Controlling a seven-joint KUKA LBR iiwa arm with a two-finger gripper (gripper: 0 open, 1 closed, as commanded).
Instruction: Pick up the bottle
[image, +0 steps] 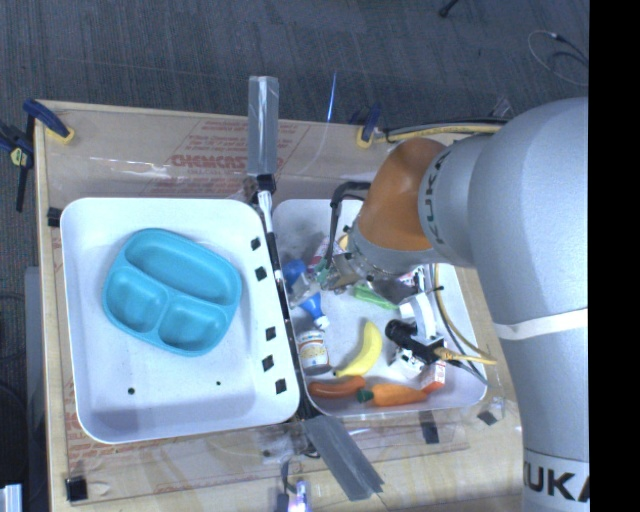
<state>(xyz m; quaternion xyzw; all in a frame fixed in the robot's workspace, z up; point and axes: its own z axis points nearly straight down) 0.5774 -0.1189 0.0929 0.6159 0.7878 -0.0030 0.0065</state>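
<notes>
Arm: the grey arm with its orange band (400, 200) hangs low over the right white bin (465, 300), gripper (335, 272) down among clutter; whether it's spread or pinching, I cannot tell.
Bottle: small clear labelled bottle (313, 352) stands near the bin's left wall, beside the yellow banana (365, 350), likely the target.
Left bin: blue divided plastic tray (172, 290) sits apart.

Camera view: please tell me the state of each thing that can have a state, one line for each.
bottle: upright near the right bin's left wall, not held.
banana: lying in the right bin, beside the bottle.
carrot: lying flat by the right bin's front wall.
blue tray: lying flat in the left bin, right side up.
arm: reaching down over the right bin.
</notes>
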